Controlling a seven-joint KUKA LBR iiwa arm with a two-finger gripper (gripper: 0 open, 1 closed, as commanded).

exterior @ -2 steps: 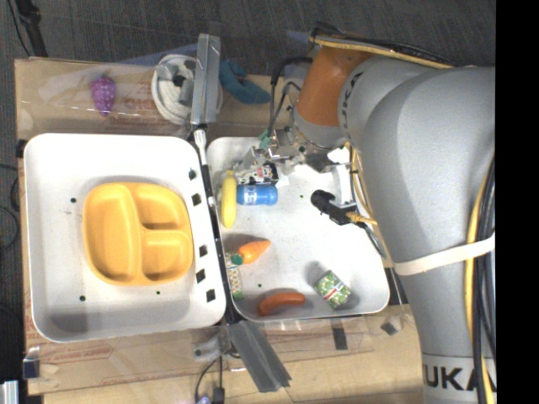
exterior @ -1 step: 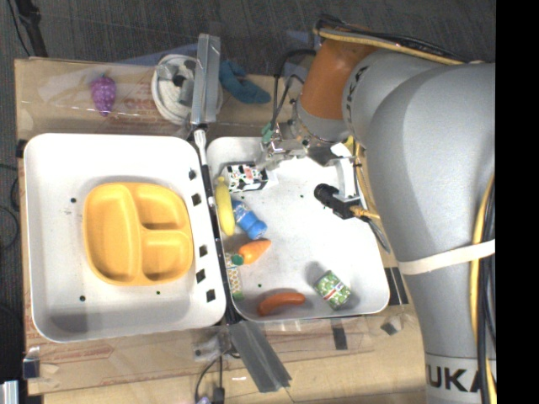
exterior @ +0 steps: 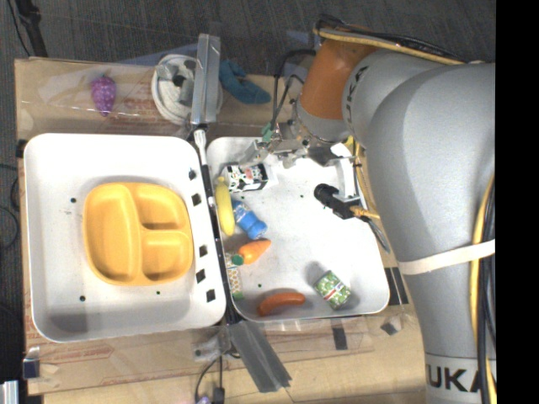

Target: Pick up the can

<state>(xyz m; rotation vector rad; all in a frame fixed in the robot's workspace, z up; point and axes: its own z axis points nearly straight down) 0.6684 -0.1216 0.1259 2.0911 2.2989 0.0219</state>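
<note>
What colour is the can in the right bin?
Green with red and white markings; the can shows in the camera view.

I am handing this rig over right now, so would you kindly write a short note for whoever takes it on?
Gripper: low over the far left corner of the right bin, beside a small black-and-white carton; whether its fingers are open cannot be made out, and nothing is seen held.
Can: green, lying on its side near the right bin's near right corner, well away from the gripper.
Also in that bin: banana, blue bottle, carrot, sausage.
Left bin: yellow divided tray.
Done: nothing yet.
Left: move to the can, grasp, lift.
</note>
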